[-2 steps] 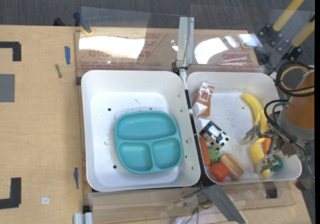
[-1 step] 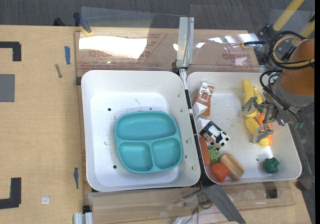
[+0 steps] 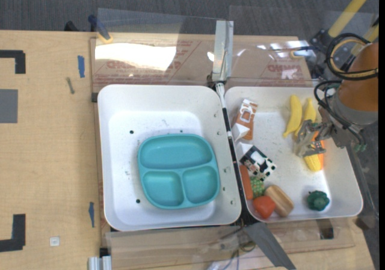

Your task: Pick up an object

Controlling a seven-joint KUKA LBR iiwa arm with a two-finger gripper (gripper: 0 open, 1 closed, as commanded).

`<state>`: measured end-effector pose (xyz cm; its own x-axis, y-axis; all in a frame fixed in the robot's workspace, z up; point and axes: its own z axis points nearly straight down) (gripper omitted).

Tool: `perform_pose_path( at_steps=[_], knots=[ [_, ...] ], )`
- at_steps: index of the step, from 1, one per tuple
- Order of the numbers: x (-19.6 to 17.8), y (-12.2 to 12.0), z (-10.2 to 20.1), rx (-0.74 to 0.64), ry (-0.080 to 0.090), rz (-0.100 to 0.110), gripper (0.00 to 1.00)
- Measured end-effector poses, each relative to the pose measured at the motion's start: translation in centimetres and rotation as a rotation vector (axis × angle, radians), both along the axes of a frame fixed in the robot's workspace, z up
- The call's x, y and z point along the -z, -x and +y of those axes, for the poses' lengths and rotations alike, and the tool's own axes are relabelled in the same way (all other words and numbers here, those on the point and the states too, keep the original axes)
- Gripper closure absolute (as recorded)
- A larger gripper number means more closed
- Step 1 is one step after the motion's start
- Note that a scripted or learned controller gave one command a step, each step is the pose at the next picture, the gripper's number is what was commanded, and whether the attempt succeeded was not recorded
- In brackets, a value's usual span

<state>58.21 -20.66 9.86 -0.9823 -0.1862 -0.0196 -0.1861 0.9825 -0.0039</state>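
The right bin [image 3: 351,183] holds several toy foods. My gripper [image 3: 310,141] hangs low at the bin's right side. It is directly over a yellow and orange toy [image 3: 314,161] and hides that toy's top. To the gripper's upper left lies a yellow banana [image 3: 293,116]. A second yellow piece [image 3: 310,108] sits beside the banana, partly behind the wrist. An orange and white carton [image 3: 245,120] and a black and white cow [image 3: 258,163] lie on the bin's left side. Broccoli [image 3: 317,201] sits at the front right.
A carrot [image 3: 246,184], a green piece [image 3: 257,187], a tomato [image 3: 263,206] and a bread roll [image 3: 280,199] crowd the right bin's front left corner. The left bin [image 3: 120,112] holds a teal divided tray [image 3: 178,169]. A clear wall [image 3: 222,52] stands behind the bins.
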Motion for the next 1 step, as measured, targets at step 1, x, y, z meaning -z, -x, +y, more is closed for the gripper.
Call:
perform_pose_path(
  at_steps=[1],
  knots=[
    [-12.55, 0.35, 7.96, 0.177, -0.003, 0.008, 1.0]
  ],
)
